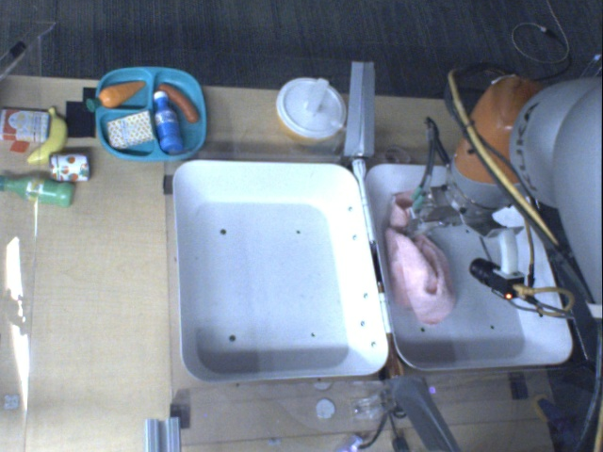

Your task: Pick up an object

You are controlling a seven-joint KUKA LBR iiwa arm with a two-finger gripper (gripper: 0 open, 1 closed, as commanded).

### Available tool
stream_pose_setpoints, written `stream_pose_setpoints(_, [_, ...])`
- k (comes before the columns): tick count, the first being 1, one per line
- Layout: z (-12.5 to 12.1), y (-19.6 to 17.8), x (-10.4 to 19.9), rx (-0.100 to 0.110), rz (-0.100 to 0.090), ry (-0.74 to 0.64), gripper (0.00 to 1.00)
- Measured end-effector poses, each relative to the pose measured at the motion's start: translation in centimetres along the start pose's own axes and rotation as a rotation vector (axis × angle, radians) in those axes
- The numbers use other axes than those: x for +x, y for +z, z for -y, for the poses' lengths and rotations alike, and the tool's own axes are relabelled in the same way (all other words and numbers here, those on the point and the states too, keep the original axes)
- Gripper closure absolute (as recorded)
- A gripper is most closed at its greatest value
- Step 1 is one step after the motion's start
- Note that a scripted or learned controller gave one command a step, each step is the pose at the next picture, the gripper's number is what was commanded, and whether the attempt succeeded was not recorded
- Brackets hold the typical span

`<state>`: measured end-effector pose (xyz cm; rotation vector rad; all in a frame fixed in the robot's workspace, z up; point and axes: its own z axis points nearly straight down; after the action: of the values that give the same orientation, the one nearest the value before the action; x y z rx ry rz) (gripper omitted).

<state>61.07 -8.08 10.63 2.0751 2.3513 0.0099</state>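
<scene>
Item: pink cloth point(420, 273), one piece, lying in the right bin point(471, 347), toward that bin's left wall, just right of centre frame.

Handling, as I judged it: soft and limp, very light, not fragile. It looked likely to sag and drape once lifted, and a loose fold could slip free of a shallow pinch. Best hold seemed to be the thick bunched middle or the raised upper end, taken from above so that several layers came together.

Appearance: pale pink, fuzzy or towel-like surface, crumpled into a long lump running from upper left to lower right, wider at the lower end. A smaller pink fold sat at its top end.

End effector point(426, 207): mine hung at the cloth's upper end, right at that top fold. Whether it was spread or pressed together I could not tell; cables and metal parts muddled the view there, and I could not say the cloth was held.

Other stock: left bin point(273, 271); on the counter point(85, 328), a blue tray point(193, 111) of toy food upper left, a white lidded cup point(311, 107) at top centre.
</scene>
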Motion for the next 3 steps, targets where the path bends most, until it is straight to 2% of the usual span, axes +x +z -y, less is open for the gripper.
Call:
stream_pose_setpoints(1, [-2.9,-7.8,1.8,0.006,0.001,-0.035,1.0])
stream_pose_setpoints(2, [-3.0,-8.8,1.9,0.005,0.001,-0.041,1.0])
stream_pose_setpoints(3, [-2.5,-8.5,-4.2,0.008,0.001,0.018,1.0])
